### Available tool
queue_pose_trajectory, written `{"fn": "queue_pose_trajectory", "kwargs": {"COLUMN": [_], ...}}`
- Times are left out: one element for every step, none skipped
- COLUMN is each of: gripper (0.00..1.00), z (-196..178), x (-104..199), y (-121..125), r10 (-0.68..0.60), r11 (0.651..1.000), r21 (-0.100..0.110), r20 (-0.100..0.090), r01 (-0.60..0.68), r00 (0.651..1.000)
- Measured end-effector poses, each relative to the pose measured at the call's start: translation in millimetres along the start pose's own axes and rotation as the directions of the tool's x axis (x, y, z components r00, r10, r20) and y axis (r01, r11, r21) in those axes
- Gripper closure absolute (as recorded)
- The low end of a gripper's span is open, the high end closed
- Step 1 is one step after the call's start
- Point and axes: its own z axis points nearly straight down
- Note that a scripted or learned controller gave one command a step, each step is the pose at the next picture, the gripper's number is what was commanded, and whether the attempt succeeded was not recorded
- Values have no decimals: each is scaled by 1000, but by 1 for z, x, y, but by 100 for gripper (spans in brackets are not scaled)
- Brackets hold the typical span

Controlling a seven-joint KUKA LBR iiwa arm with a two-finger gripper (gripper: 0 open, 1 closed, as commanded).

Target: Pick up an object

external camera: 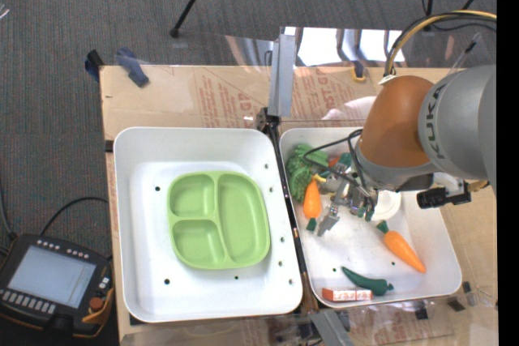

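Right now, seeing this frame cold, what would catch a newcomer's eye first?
The grey arm with its orange band looms over the right bin, its gripper low among toy vegetables: an orange carrot, a dark green pepper and a leafy green piece. In the left bin lies a lime-green divided plate.

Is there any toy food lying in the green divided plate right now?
No. The green divided plate in the left bin shows bare compartments; the carrot and other toy food lie in the right bin.
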Motion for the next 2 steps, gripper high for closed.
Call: {"fn": "queue_pose_trajectory", "kwargs": {"gripper": [0,100], "z": [1,-8], "x": [5,5], "y": [-5,-3], "r10": [153,146], "r11": [988,989], "r21": [1,2], "r20": [-5,-5], "r01": [-153,-146], "r00": [988,989]}}
